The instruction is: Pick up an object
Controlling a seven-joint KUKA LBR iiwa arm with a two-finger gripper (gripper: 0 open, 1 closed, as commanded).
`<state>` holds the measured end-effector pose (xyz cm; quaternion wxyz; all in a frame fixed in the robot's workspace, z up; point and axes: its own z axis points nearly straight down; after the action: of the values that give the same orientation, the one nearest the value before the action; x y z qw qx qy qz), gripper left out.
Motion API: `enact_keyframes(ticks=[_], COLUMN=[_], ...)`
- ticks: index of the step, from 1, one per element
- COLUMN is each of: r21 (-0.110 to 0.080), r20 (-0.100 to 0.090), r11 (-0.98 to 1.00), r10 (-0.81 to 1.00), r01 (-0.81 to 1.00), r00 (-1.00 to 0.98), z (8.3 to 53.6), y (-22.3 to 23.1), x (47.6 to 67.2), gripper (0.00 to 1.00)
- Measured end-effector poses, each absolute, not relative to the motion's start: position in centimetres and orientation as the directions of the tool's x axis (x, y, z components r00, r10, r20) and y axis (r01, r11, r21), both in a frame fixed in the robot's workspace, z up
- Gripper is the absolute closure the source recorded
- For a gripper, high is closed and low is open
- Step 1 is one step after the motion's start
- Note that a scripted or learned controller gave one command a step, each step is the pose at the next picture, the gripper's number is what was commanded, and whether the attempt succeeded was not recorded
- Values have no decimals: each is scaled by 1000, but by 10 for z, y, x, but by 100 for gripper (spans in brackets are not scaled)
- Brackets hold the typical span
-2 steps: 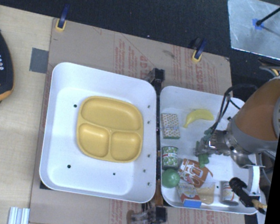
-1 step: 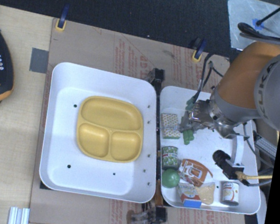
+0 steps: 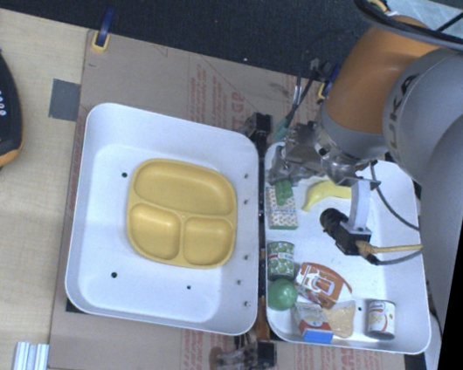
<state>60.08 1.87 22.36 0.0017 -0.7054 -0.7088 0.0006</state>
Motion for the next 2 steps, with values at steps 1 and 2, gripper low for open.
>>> enact_keyframes(ticks=[1, 2], r21=[-6, -5], r20=[-1, 0], r11=[7, 3], r10=[1000, 1000], r01=[1000, 1000], r00=[-7, -3], z=[191, 192], y=[82, 31], x=[580, 563], gripper=[100, 100])
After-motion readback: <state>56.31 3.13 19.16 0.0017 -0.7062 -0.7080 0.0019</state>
